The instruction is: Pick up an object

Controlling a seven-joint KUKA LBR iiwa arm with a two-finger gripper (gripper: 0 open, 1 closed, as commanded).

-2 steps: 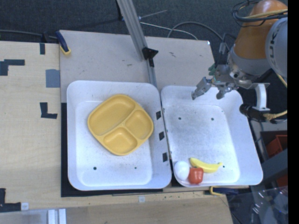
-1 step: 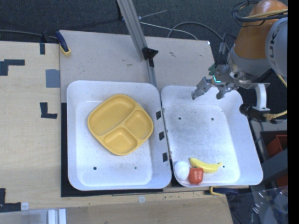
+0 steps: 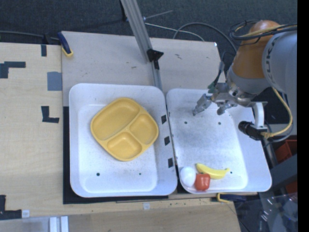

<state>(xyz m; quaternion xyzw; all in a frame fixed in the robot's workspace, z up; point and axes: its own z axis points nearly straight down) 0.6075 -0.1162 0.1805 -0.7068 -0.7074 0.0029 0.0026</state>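
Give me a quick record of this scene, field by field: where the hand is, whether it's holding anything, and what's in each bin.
hand: over the far end of the right bin, fingers spread, nothing between them
left bin: yellow divided plate
right bin: banana, red object and white ball, clustered at the near edge
task state: nothing picked up yet

Bench (image 3: pixel 29 129), metal pole (image 3: pixel 137 23), yellow-handled clamp (image 3: pixel 65 45), black cables (image 3: pixel 193 28)
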